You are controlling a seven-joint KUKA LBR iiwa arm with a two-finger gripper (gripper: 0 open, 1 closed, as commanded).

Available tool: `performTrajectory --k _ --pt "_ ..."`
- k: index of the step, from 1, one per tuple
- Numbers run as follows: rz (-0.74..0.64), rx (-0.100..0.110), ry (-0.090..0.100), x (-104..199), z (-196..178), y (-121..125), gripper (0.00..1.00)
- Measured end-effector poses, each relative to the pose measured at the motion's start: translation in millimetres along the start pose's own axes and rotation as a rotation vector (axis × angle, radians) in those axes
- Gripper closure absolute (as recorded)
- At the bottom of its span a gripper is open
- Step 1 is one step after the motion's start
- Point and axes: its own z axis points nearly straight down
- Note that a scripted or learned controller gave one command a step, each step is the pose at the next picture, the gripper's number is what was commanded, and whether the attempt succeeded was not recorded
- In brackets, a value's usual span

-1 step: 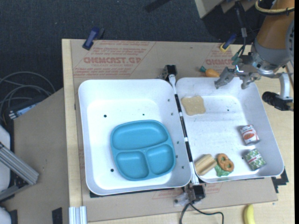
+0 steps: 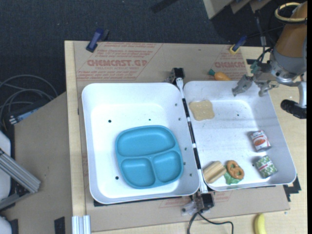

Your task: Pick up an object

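The gripper (image 2: 253,86) hangs over the far right corner of the right bin (image 2: 229,123), its two grey fingers (image 2: 241,88) spread apart with nothing between them. It sits above the bin's far rim, well apart from every object inside. Above it the arm (image 2: 291,48) rises toward the upper right edge of the view, grey at the wrist with the orange band higher up.

Nearest the gripper inside the right bin is a flat tan square, like a cracker or slice of bread (image 2: 202,109), lying near the bin's far left corner beside the divider between the two bins. Along the right side lies a small red and white can (image 2: 260,140) on its side, and just nearer the camera a small green packet (image 2: 265,166). At the near edge a tan bread roll (image 2: 213,171) rests touching a pretzel on a green leaf (image 2: 234,171).

The left bin (image 2: 97,130) holds a blue divided plate (image 2: 148,155) with three compartments, lying flat in the bin's middle.

Outside the bins, a small orange carrot-like piece (image 2: 220,75) lies on the brown board (image 2: 146,60) just beyond the right bin's far rim. A yellow object (image 2: 260,224) shows at the bench's near edge.
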Motion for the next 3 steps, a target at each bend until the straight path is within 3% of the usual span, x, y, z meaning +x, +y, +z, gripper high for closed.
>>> performTrajectory --k 1,2,3 --pt "0.0 0.002 0.001 -18.4 27.5 -41.2 0.0" --pt "-0.001 0.004 0.005 -8.7 66.6 -94.7 0.0" --pt "-0.004 0.002 0.01 -14.7 65.8 -131.2 0.0"
